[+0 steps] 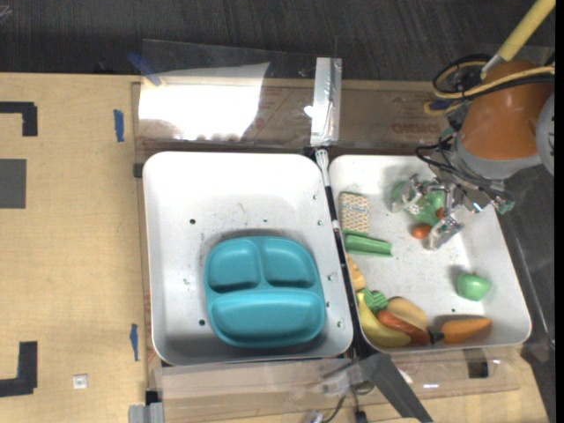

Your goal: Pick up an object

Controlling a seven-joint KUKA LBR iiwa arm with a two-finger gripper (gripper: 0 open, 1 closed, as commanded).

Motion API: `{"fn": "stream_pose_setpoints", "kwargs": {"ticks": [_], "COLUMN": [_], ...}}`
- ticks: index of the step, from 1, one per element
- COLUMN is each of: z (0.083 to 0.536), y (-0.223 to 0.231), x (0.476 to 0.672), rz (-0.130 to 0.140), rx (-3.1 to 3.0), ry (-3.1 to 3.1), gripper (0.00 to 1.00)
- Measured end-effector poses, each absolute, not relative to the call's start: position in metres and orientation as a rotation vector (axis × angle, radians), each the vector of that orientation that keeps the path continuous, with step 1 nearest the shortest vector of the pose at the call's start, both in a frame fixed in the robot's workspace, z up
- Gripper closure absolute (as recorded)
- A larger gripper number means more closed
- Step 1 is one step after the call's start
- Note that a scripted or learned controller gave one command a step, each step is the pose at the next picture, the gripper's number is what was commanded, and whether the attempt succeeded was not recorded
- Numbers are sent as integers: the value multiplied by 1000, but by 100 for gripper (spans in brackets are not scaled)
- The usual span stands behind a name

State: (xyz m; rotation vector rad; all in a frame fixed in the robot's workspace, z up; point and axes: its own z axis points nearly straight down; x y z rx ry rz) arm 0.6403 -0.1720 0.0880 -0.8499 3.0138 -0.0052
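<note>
My gripper [429, 210] hangs over the upper middle of the right bin [515, 267], below the orange band of the arm [498, 126]. A small green toy [432, 206] with a red-orange end [419, 232] sits right at the gripper, partly covered by its metal parts; I cannot tell if it is gripped or lying on the bin floor. Other toys in this bin are a green pod [367, 246], a checked tan block [354, 211], a green ball-shaped piece [473, 285], a carrot [464, 329] and a banana with a red-and-yellow piece [394, 322].
The left bin [172, 236] holds a teal divided tray [263, 291] in its lower half. A ridge [333, 236] separates the two bins. Yellow and black cables [458, 77] loop by the arm at the upper right. Tan bench surface [70, 236] lies to the left.
</note>
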Motion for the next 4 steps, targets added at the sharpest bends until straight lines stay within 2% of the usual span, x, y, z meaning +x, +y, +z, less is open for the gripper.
{"fn": "stream_pose_setpoints", "kwargs": {"ticks": [1, 2, 3, 4], "z": [88, 88, 88, 102], "y": [-172, -189, -186, -184], "x": [653, 635, 608, 612], "rz": [-5, -4, -3, -8], "rx": [-948, -1235, -1246, -1239], "ry": [2984, 2881, 2874, 2864], "gripper": [0, 0, 0, 100]}}
